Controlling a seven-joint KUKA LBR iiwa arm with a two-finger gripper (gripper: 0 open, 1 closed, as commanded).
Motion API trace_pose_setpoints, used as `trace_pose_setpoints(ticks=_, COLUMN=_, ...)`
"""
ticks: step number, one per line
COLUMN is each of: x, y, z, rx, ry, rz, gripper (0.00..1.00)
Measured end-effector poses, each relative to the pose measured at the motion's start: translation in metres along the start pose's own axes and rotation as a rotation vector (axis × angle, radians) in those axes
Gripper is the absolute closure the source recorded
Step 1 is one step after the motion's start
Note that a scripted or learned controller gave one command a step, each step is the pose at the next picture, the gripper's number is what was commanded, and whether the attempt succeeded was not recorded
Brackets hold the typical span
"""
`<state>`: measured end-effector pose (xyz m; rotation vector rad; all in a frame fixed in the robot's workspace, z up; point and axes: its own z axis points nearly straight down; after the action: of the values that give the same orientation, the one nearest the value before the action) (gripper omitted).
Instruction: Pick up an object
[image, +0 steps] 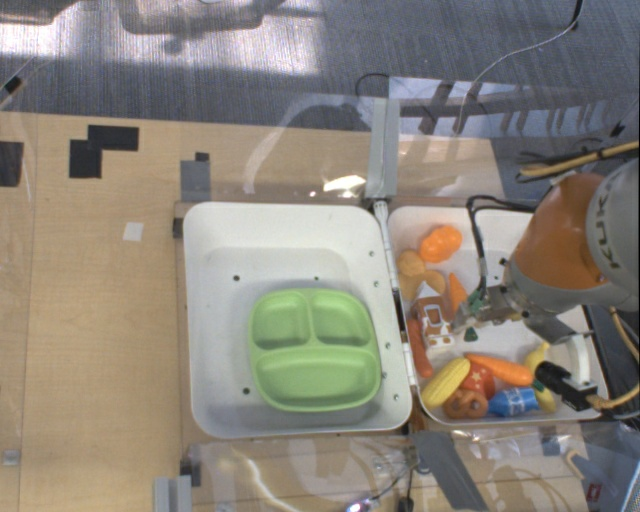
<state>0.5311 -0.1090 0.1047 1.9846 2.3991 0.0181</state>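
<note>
Lying just right of the pincer (478, 312), a carrot (503, 369) sits slightly nearer.

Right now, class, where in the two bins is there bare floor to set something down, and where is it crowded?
Left bin: bare floor rings the green plate, widest along the far and left sides. Right bin: crowded with toy food around the gripper; bare floor only at its far right corner.

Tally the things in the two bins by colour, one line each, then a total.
Green: 1, the divided plate.
Orange: 3, a round fruit, a small wedge, a carrot.
Yellow: 2, corn, banana.
Tan: 1, a lumpy piece.
Blue: 1, a small can.
Total: 8 clearly told; others too cluttered.
</note>
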Motion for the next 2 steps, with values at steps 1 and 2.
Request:
trace_pose_setpoints(ticks=1, x=-0.006, y=0.000, z=-0.002, rx=-0.005, ry=-0.011, rz=0.006, gripper=0.00)
trace_pose_setpoints(ticks=2, x=-0.004, y=0.002, z=-0.013, rx=-0.007, ry=-0.006, rz=0.004, gripper=1.00)
